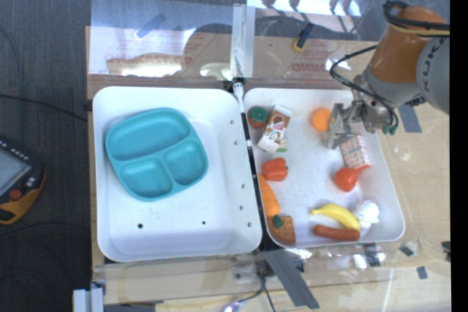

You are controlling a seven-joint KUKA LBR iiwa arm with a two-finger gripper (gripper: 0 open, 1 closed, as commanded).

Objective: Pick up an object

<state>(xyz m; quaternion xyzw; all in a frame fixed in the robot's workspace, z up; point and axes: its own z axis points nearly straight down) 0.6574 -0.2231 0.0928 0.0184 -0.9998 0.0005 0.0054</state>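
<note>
My gripper hangs low over the upper right part of the right bin. It sits between an orange ball on its left and a pink checked box just below it, close to both. Below the box lies a red round fruit. A small white carton and a tomato with a green top lie at the bin's upper left. The arm's orange band rises at the upper right.
A red pepper, a carrot, a brown waffle piece, a banana, a sausage and a white lump also lie in the right bin. The left bin bears a teal divided plate.
</note>
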